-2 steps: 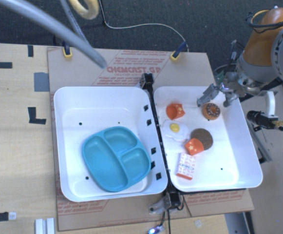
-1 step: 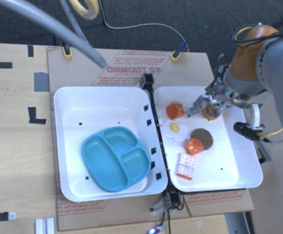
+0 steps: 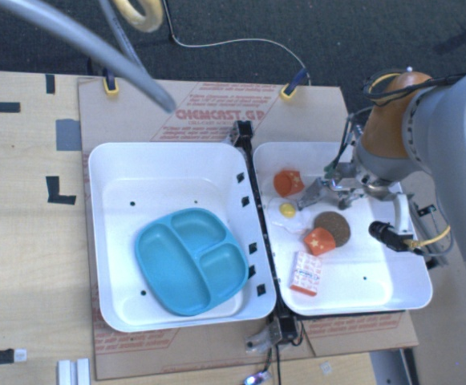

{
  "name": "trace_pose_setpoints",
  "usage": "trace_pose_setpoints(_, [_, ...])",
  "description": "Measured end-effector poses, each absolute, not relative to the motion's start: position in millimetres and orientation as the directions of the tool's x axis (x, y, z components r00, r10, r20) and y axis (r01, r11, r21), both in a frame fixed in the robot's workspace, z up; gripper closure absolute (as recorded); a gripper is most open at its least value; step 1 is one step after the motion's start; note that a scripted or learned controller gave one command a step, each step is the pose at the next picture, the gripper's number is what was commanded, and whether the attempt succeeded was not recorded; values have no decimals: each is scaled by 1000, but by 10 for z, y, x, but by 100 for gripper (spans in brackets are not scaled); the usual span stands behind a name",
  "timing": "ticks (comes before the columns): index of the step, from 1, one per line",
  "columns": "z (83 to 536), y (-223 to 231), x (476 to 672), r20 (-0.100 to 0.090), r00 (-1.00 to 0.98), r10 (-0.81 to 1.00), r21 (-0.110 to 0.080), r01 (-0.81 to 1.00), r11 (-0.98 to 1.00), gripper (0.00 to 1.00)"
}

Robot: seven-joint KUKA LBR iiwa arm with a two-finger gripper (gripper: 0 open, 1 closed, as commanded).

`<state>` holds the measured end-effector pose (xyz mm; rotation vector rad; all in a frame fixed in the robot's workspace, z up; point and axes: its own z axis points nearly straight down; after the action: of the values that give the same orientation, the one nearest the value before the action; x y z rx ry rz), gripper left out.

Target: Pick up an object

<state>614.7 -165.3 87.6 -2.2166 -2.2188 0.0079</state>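
The state of the grey two-finger gripper [image 3: 329, 192] cannot be told, and a grasp could be spoiled by the closely clustered brown round disc [image 3: 334, 225] and red rounded piece [image 3: 320, 241] below it.

Both bins [image 3: 104, 175] are white. The divided plate [image 3: 191, 259] is light blue. Two rounded objects [image 3: 288, 182] are orange-red, a small piece [image 3: 287, 210] yellow, a disc [image 3: 334, 225] brown, a packet [image 3: 305, 273] white with red print.
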Motion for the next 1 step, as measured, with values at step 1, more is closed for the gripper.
trace_pose_setpoints(1, [857,-1650,6153,-2,-2,1000,0,1000,2,0])
